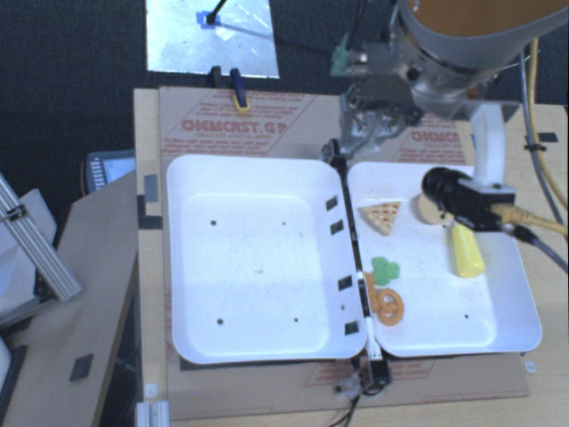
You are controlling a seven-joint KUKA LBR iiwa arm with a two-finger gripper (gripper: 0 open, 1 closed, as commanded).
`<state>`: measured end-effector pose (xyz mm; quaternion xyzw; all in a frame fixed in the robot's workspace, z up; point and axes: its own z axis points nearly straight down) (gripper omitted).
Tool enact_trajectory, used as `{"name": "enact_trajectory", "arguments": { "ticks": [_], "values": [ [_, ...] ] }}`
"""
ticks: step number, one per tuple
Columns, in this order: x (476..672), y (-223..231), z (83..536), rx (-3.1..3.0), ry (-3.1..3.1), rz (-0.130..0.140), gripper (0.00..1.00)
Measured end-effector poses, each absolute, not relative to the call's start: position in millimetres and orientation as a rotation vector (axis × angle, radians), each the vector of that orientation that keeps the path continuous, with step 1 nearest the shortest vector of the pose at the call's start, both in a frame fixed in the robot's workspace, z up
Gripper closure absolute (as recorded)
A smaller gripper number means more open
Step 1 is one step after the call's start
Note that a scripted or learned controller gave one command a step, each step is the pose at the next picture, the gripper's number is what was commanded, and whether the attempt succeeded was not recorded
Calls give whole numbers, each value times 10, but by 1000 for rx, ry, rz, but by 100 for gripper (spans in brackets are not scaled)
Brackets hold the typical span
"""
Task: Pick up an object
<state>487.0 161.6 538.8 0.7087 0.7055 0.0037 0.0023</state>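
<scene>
**Arm parked high, right bin waiting**

Camera view: the arm [471,25] looms over the far edge of the right bin [511,323], and its gripper [369,132] hangs just beyond that bin's far left corner. Whether the claw is spread or pressed together, I cannot tell; it is lost in the clutter of the wrist. Nothing sits between it, so my read is the approach step, with no pick begun.

Candidates, all placed against the waffle wedge [382,216] at the bin's far left: the green piece [385,270] lies nearer the camera, the pretzel [388,306] nearer again and hard by the divider. Off to the right, well apart, lies the yellow stick [466,252].

The next move calls for a drop onto one of these. Trouble spot: a black camera mount [462,198] with yellow cable overhangs the stick. The left bin [178,265] sits alongside.
</scene>
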Motion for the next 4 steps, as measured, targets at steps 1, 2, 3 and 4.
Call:
{"name": "enact_trajectory", "arguments": {
  "ticks": [1,2,3,4],
  "values": [
    [4860,2168,5303,2213,2231,4,100],
    [4852,2349,3991,2219,2230,-19,100],
    [4874,1566,4032,2226,2213,-1,100],
    [4867,1585,5439,2212,2219,28,100]
  ]
}}
